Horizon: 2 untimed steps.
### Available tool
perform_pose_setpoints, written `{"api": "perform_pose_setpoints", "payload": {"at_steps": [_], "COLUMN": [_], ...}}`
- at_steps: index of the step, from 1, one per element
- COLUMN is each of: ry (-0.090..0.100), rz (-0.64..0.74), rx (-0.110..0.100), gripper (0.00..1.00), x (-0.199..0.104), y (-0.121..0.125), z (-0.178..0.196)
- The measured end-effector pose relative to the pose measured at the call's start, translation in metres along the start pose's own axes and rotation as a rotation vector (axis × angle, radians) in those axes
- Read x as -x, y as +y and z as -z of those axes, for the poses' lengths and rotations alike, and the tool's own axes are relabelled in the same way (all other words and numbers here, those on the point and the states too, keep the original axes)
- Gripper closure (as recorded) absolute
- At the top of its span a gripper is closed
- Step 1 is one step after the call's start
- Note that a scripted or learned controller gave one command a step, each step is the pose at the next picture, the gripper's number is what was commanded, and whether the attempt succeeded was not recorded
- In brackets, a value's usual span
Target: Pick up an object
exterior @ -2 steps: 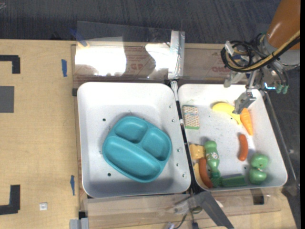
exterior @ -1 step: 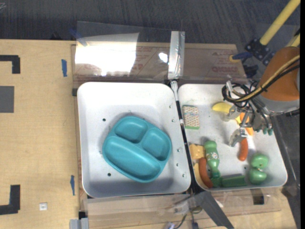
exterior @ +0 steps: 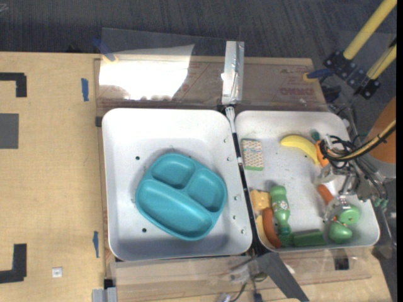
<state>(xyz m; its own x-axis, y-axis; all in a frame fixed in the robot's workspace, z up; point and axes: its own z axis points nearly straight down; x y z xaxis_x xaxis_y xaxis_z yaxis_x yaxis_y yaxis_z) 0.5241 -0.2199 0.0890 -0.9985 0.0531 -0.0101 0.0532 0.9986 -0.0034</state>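
Observation:
My gripper (exterior: 344, 201) is low over the right bin's (exterior: 291, 180) near right corner, at the end of the grey arm with its orange band (exterior: 389, 129). Right below it sit two green round fruits (exterior: 343, 225), and an orange carrot-like piece (exterior: 324, 192) lies just to its left. I see nothing held in the gripper. Also in this bin are a yellow banana (exterior: 299, 145), a green bottle (exterior: 279, 206), a dark green cucumber (exterior: 306, 237), a yellow piece (exterior: 259, 199) and a red-orange sausage shape (exterior: 269, 227).
A patterned card (exterior: 252, 153) lies at the right bin's far left. The left bin (exterior: 119, 168) holds a teal divided plate (exterior: 181, 195). Cables (exterior: 337, 148) hang beside the arm near the banana. Yellow-and-black stands (exterior: 362, 43) rise at the far right.

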Motion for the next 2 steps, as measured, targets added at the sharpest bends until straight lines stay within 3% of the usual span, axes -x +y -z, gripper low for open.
{"api": "perform_pose_setpoints", "payload": {"at_steps": [1, 2], "ry": [-0.003, -0.017], "rz": [-0.04, -0.038], "rx": [0.0, -0.003], "gripper": [0.0, 1.0], "x": [-0.009, -0.004], "y": [0.016, 0.016], "z": [0.0, 0.014]}}
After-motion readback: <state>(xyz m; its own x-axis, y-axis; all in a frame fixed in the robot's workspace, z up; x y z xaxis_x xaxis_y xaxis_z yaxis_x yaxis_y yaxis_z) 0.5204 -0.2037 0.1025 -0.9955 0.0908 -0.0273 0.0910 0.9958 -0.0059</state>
